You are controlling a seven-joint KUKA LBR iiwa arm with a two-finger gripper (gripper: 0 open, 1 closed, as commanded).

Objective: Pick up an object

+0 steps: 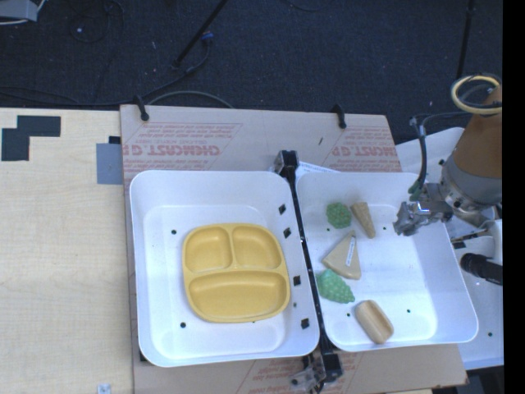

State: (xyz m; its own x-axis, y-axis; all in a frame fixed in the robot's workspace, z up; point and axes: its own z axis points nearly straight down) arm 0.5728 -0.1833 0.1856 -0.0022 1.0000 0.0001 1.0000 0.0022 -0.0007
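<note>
Hovering at the right bin's [459, 322] far-right rim, gripper [408, 220] well apart from the wedge [344, 257], green pieces [337, 214] and roll [373, 321]; finger state impossible to tell. Risking clipping the rim or closing on nothing. Yellow tray [235, 271] lying in the left bin [156, 220]; cardboard-covered worktop [205, 142], cables trailing across dark floor [328, 39].

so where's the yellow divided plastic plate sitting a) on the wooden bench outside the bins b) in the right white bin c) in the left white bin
c: the yellow divided plastic plate lies flat in the left white bin, while the right white bin holds the small food-like pieces.
</note>
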